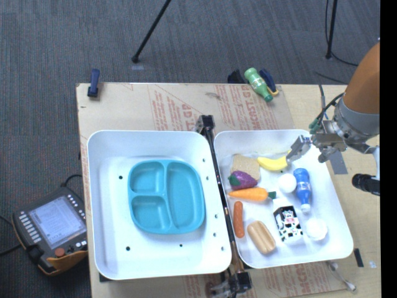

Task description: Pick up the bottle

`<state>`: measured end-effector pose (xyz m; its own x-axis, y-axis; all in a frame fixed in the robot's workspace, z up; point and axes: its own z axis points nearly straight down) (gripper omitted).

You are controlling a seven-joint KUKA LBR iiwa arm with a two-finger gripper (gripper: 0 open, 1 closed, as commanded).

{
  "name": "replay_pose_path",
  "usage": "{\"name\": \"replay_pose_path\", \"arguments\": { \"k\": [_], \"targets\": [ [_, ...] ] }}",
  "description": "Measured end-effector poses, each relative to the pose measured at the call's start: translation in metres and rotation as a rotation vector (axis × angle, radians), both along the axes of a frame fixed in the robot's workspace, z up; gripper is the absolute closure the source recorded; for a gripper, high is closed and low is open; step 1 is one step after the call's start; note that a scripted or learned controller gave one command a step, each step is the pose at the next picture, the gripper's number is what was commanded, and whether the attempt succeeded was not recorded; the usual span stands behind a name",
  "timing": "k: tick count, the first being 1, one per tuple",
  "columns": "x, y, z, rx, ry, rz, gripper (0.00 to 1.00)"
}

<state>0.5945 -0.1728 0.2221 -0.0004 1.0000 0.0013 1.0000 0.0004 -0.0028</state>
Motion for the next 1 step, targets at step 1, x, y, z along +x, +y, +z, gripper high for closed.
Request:
{"name": "replay_pose_path", "arguments": {
  "k": [1],
  "targets": [
    [-0.0184,-0.0341,-0.1349,0.001,0.000,0.074,0.00]
  ]
}}
